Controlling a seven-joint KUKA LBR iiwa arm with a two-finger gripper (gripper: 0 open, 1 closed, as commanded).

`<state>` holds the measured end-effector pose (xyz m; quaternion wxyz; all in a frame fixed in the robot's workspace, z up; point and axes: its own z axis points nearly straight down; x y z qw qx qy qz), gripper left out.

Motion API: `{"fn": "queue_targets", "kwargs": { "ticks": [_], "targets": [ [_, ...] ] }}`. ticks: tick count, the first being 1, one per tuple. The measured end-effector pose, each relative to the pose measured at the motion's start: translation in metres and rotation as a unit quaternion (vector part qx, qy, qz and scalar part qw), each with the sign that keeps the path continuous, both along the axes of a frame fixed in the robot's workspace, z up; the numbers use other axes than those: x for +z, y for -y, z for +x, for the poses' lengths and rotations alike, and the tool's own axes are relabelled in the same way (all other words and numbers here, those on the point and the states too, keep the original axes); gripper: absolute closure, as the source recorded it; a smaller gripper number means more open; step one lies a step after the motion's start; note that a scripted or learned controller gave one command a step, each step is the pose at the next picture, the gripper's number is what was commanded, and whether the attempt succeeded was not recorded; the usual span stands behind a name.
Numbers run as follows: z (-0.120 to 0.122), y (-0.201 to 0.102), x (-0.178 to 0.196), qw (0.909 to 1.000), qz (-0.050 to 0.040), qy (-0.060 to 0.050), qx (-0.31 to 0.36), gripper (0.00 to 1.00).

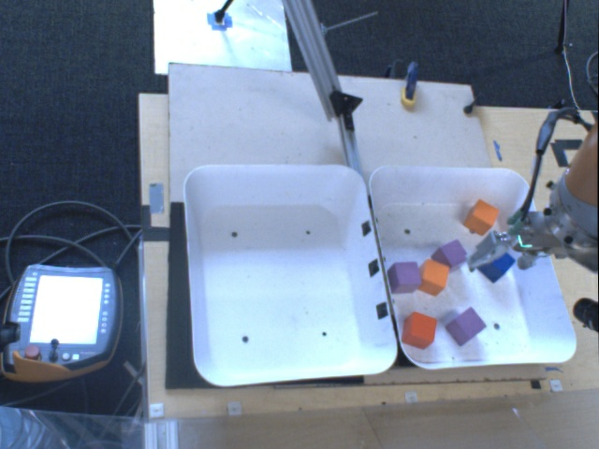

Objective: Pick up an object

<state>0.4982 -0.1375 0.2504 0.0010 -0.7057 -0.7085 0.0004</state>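
Seven foam-like cubes scattered across the right bin (552, 330), loosely tumbled rather than arranged, presumably so any one can serve as the pick: orange cube (481, 216) at the far side, purple cube (450, 253) and a second orange cube (434, 276) touching near the middle, another purple cube (404, 276) just left of those, red-orange cube (419, 329) and a third purple cube (465, 325) along the near side, blue cube (498, 267) toward the right. Left bin (281, 185) alongside, sharing the centre wall. Gripper (490, 251) reaching in from the right, low over the right bin, tips directly at the blue cube and seemingly touching its far-left edge; likely candidate for the grasp, judging by that alignment. Finger state impossible to read: metallic tips blurred into one pale wedge, no gap or clamp discernible, so no telling whether released or clenched, and no cube plainly between the fingers. Part of the blue cube covered by the gripper. Arm (580, 204) cut off at the right, only wrist and cabling showing. Teach pendant (61, 321) resting on the floor far left, well apart from the bins. Slanted metal pole (314, 50) crossing the far side of the bench (262, 110)
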Motion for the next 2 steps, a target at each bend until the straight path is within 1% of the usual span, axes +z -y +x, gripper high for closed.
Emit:
{"fn": "queue_targets", "kwargs": {
  "ticks": [1,2],
  "targets": [
    [0.001,0.0,0.002,1.0,-0.0003,0.002,-0.001,0.0],
    [0.006,-0.005,-0.042,1.0,0.0001,0.0,-0.001,0.0]
  ]
}}
